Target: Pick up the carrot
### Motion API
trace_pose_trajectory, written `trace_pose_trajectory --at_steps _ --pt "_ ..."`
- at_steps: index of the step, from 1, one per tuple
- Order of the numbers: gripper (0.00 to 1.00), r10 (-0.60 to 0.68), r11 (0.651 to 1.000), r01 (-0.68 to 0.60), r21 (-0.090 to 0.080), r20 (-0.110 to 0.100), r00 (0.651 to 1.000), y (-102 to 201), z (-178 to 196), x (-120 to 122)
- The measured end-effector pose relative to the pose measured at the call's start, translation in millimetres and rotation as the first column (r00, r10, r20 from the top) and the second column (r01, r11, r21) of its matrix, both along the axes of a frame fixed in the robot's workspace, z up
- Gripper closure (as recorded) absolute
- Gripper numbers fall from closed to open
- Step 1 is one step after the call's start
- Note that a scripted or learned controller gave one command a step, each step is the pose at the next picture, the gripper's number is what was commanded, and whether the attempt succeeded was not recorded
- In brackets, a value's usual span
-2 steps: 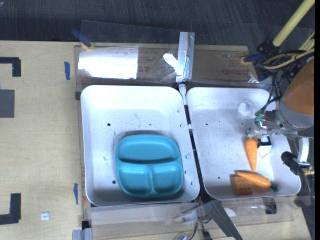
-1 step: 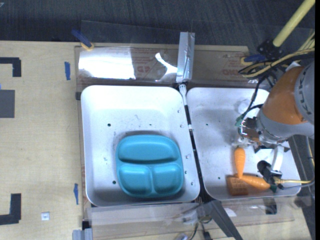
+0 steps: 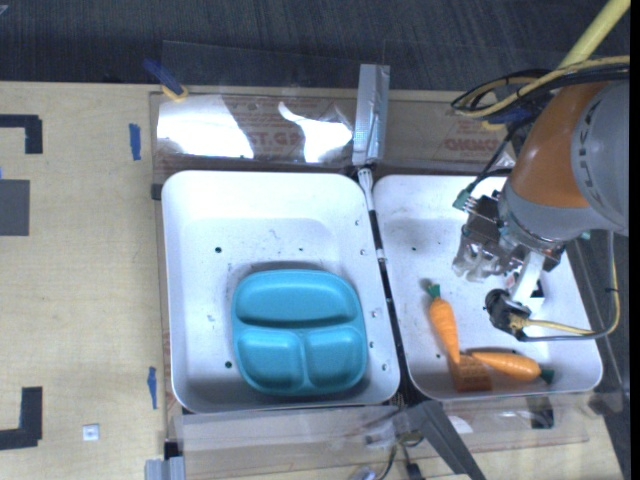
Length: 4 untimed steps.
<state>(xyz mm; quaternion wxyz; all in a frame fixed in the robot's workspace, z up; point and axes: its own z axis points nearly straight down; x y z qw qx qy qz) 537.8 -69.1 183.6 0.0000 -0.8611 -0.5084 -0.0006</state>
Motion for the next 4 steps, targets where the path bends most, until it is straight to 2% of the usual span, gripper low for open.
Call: trace_pose_trajectory --at_steps 1,2,3,4 --pt "0.00 -0.002 1.000 0.002 -0.002 -0.005 1.000 -1.6 -2.0 -1.3" --pt "0.00 0.027 1.000 -0.027 0.001 -0.008 1.000 27.8 -2.2 -29.5" --pt "0.00 0.199 0.980 -0.199 0.002 -0.007 0.980 16.6 -2.0 -57.7" --pt "0.00 0.439 0.899 -0.439 -0.001 -0.003 0.899 42.8 -2.1 -12.0"
